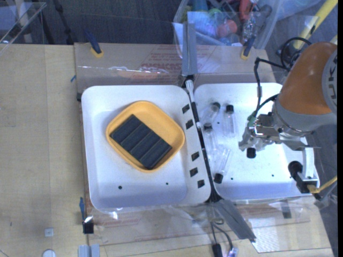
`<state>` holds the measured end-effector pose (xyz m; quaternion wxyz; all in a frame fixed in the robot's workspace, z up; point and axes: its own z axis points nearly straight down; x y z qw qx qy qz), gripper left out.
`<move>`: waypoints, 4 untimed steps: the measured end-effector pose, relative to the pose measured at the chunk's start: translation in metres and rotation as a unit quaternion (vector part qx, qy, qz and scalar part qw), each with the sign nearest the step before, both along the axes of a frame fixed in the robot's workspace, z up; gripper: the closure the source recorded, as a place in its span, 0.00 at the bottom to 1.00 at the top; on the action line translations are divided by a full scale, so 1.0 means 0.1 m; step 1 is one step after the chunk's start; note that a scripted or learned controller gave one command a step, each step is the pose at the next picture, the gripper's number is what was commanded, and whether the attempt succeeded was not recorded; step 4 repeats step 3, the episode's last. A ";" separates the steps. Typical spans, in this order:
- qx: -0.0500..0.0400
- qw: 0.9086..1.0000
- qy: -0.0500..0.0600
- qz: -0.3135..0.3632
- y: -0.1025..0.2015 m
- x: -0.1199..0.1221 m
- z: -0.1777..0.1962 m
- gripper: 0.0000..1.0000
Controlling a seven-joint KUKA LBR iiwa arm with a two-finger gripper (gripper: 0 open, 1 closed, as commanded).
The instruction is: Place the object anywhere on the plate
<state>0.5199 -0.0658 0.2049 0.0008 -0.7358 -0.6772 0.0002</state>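
This looks like a robotics lab. A pale wooden bench (32,143) fills the floor of the scene, and at its centre two white bins (96,191) sit side by side over cardboard and taped plastic sheeting (134,63). At one o'clock stands a clear tub of jumbled coloured test objects (230,9). At three o'clock a grey-and-orange industrial arm (311,84) leans in, cables (262,74) trailing behind it.
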 end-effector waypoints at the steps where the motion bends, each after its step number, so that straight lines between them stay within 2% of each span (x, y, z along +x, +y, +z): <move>1: -0.001 0.997 -0.001 0.080 0.19 0.37 -0.21 1.00; 2: -0.001 0.990 -0.001 0.142 0.76 0.71 0.12 1.00; 3: -0.001 0.990 -0.001 0.142 0.76 0.71 0.12 0.00; 4: -0.001 0.990 -0.001 0.142 0.76 0.71 0.12 0.00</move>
